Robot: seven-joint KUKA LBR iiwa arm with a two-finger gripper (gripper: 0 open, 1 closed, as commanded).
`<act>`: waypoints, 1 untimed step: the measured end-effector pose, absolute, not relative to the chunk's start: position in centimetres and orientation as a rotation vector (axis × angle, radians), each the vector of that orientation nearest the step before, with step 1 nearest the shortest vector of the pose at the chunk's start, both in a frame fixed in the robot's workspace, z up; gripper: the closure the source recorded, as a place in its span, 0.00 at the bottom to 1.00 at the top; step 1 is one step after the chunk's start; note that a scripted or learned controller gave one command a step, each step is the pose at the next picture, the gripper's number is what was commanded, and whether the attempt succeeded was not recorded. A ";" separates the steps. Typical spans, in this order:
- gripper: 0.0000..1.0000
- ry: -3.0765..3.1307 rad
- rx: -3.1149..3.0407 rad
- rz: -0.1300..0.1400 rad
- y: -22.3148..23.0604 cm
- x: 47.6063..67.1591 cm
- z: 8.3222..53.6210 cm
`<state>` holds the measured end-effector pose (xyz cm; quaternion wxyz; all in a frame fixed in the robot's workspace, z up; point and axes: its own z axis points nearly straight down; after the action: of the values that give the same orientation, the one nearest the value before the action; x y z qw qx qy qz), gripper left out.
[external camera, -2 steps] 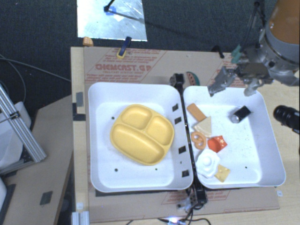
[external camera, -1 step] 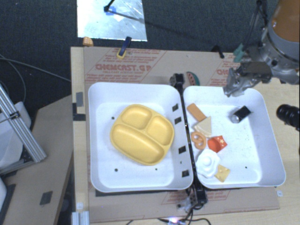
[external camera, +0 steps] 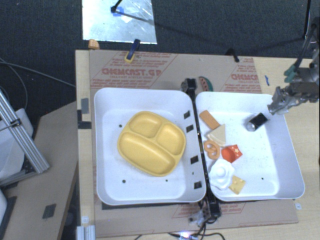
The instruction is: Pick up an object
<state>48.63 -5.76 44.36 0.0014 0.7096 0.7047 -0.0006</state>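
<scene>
The right bin point(external camera: 285, 154) holds several small items. A black cylinder with a silver end point(external camera: 256, 121) lies near its back right. Along its left side lie a tan block point(external camera: 209, 119), a cream wedge point(external camera: 218, 134), a pretzel point(external camera: 211, 149), a red piece point(external camera: 231, 153), a white lump point(external camera: 221, 174) and a yellow wedge point(external camera: 237, 185). My gripper point(external camera: 278, 105) hangs over the bin's back right corner, just up and right of the black cylinder. Nothing shows held in it.
A yellow divided plate point(external camera: 152, 143) lies in the left bin point(external camera: 107, 184). Black clips point(external camera: 195, 159) line the wall between the bins. Behind the bench are a shiny metal sheet point(external camera: 119, 13) and a blue and yellow clamp point(external camera: 132, 50). An aluminium frame point(external camera: 20, 134) stands at the left.
</scene>
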 end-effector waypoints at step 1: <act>1.00 2.214 2.229 -0.005 -14.4 48.6 38.4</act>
<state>48.55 -14.37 38.40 0.0001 0.7095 0.7047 -0.0017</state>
